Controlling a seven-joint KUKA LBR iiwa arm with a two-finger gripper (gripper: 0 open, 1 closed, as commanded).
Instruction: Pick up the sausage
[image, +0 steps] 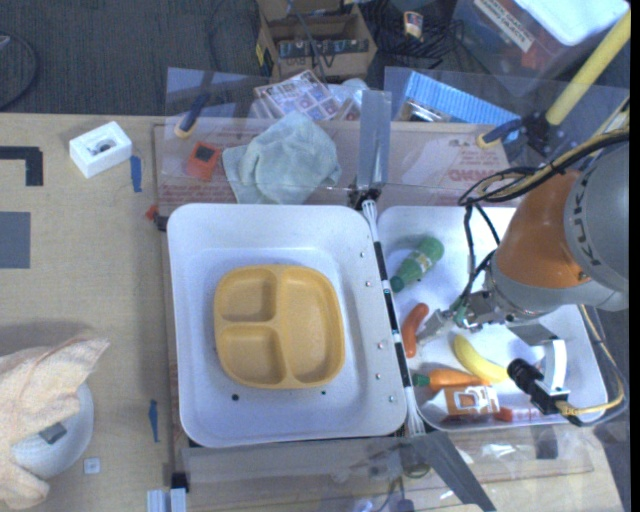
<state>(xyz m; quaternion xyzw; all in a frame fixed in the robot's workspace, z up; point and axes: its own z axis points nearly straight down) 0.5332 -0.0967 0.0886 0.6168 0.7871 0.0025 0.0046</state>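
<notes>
The small orange-red sausage (414, 327) lies just left of the gripper (447, 322) — long axis slanting near-to-far — jaws apart, clamped on nothing.

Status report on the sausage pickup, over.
Pincer low in right bin, beside sausage, nothing seen gripped. Sausage lies at bin's left side. Banana and carrot close by.

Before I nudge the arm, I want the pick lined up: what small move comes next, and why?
Probably ease the gripper a little toward the left bin, then lower it. The sausage lies in the right bin by its left wall, just left of the gripper and not between its fingers; the banana sits close on the other side.
</notes>
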